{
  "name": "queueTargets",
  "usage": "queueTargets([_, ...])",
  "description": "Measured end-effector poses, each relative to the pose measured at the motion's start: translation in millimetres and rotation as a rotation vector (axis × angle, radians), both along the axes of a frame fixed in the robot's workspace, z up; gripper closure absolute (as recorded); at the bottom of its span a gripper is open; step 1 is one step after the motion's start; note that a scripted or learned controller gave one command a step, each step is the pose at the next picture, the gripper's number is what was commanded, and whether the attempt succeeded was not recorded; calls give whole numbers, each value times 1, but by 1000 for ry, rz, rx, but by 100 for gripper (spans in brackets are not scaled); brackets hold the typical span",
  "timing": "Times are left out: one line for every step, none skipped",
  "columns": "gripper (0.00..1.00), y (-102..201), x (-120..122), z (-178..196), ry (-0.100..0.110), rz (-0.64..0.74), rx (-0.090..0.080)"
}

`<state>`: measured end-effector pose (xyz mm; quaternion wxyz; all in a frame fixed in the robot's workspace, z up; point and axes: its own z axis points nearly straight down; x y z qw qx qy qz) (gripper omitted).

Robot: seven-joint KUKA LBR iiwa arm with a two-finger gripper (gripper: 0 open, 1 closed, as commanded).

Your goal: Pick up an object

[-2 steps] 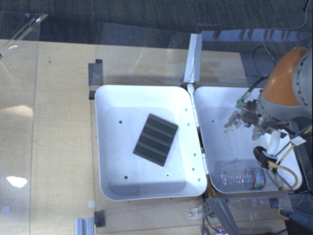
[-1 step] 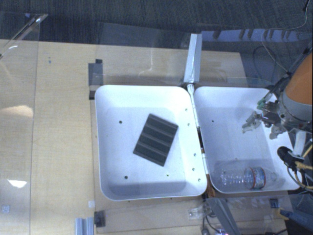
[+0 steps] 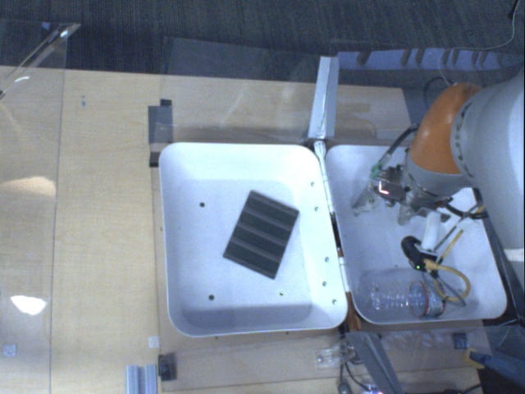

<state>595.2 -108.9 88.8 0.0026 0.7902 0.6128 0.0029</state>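
A dark grey ribbed rectangular block (image 3: 262, 234) lies flat and turned at an angle in the middle of the left bin (image 3: 189, 294). A clear plastic bottle (image 3: 399, 297) lies on its side near the front edge of the right bin (image 3: 354, 245). My gripper (image 3: 384, 202) hangs over the back half of the right bin, above and behind the bottle and apart from it. Nothing shows in its grasp. The grey arm with its orange band (image 3: 439, 138) reaches in from the right and hides the bin's far right corner.
A metal divider post (image 3: 322, 97) stands behind the gap between the two bins. A raised rim (image 3: 330, 220) separates the bins. Pale wooden bench (image 3: 82, 220) stretches to the left.
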Motion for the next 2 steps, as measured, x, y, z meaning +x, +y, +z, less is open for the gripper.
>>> queueTargets([0,-50,3,110,2,56,-1])
queueTargets([0,-28,-2,72,5,29,0])
